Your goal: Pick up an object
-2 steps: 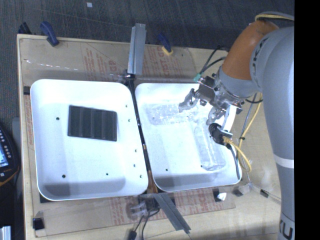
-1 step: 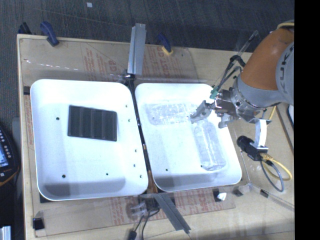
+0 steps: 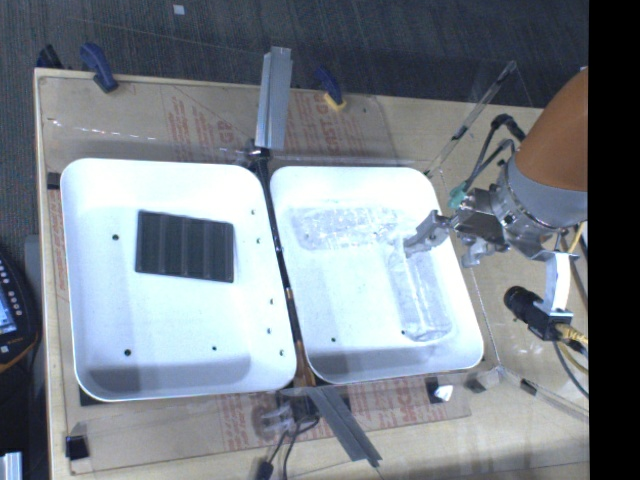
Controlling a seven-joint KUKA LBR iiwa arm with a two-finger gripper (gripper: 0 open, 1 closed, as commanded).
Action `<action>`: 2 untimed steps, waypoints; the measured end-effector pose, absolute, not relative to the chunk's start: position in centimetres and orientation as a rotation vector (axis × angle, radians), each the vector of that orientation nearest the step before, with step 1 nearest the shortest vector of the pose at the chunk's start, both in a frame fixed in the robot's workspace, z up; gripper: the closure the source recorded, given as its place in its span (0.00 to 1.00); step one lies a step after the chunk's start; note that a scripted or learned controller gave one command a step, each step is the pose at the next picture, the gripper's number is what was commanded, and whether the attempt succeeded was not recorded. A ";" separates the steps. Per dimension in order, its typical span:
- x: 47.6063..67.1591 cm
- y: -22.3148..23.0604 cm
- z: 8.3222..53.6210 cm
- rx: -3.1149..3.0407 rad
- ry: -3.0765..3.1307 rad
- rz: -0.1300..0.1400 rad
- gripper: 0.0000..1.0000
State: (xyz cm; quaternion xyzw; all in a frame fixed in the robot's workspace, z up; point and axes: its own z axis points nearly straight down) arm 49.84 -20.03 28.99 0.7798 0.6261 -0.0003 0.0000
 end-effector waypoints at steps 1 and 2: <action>49.7 -19.9 30.4 2.116 2.317 0.000 0.00; 47.8 -20.9 29.4 2.170 2.275 -0.003 0.00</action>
